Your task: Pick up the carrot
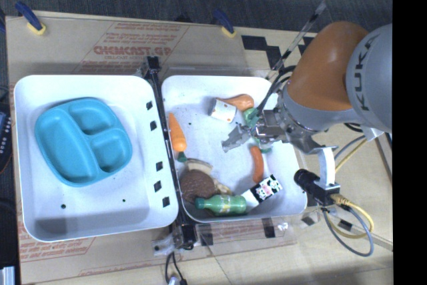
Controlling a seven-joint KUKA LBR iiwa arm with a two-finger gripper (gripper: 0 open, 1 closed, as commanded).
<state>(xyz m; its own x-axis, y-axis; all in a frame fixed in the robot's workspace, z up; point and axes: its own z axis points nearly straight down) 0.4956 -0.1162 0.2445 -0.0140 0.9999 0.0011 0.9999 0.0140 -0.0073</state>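
The carrot (177,134) is a slim orange piece lying lengthwise along the left wall of the right bin (200,87). My gripper (241,135) hangs over the middle of that bin, reaching in from the right under the grey and orange arm (333,77). It is about a hand's width right of the carrot and apart from it. Nothing shows in its grasp.
In the right bin lie a drumstick (238,103) with a white block (223,111) at the back, an orange-red sausage-like piece (257,164), a cow-patterned carton (267,188), a green bottle (223,205) and a brown round piece (195,184). The left bin (40,210) holds a blue divided plate (83,139).
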